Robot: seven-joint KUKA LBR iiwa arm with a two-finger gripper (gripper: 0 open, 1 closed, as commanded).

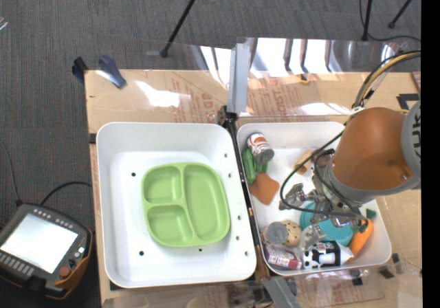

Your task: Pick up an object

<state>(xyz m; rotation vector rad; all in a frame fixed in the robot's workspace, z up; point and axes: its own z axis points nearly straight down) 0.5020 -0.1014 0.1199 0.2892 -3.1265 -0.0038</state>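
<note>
Saw two white bins side by side on the bench, the left bin [110, 162] toward the bench's left edge and the right bin [381, 248] toward its right edge. Found a green plate [185, 203] with three parts lying flat in the middle of the left bin. Spotted the things to pick up all in the right bin: a red and white can [260, 145] near the far left corner, a green thing [249, 166] just beside it along the left wall, and a brown flat piece [265, 188] touching the green thing. Found a dotted ball [292, 233] near the bin's near left corner, with a black and white toy [323, 255] by the near wall and an orange carrot [362, 233] close to the right wall. Saw a blue-green thing [333, 232] between the ball and the carrot. Saw the arm [371, 152] reaching in over the bench's right edge, low over the middle of the right bin, above the blue-green thing. Could not tell about the jaws, apart or together, hidden under the wrist. Saw nothing clearly held.
</note>
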